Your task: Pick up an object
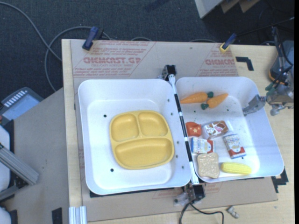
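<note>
The right bin [261, 139] holds several toy foods. Two orange carrots [196, 97] lie end to end at its far side. Below them are a red packet [193, 129], a snack packet [216, 129], a blue and white packet [202, 145] and a red carton [233, 146]. A slice of bread [208, 165] and a yellow corn cob [235, 168] lie near the front wall. My gripper [264, 105] hangs over the bin's far right rim, to the right of the carrots, apart from all the foods, and nothing is seen in its grasp.
The left bin [93, 125] holds a yellow divided plate [141, 138]. The two bins meet along a black-clipped divider [180, 120]. Both rest on a cardboard sheet [117, 59], with clamps at the bench's far edge.
</note>
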Available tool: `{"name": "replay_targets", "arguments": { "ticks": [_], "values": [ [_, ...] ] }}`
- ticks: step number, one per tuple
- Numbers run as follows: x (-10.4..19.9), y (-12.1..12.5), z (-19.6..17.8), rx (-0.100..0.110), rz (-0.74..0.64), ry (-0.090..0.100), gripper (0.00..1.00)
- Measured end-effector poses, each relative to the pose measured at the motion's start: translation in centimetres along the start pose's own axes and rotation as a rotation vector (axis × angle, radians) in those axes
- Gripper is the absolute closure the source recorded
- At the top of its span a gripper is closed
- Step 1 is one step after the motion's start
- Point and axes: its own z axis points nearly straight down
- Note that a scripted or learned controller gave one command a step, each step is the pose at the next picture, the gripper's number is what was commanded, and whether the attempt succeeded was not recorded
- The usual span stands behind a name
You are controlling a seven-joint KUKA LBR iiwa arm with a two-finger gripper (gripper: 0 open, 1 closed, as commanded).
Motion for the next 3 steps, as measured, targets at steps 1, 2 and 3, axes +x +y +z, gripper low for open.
{"name": "replay_targets", "arguments": {
  "ticks": [1, 2, 3],
  "values": [
    [6.0, 12.2, 3.4, -0.002, -0.002, 0.0, 0.0],
    [5.0, 10.3, 14.2, -0.01, 0.001, -0.003, 0.0],
    [4.5, 11.9, 14.1, 0.026, -0.005, 0.007, 0.0]
  ]
}}
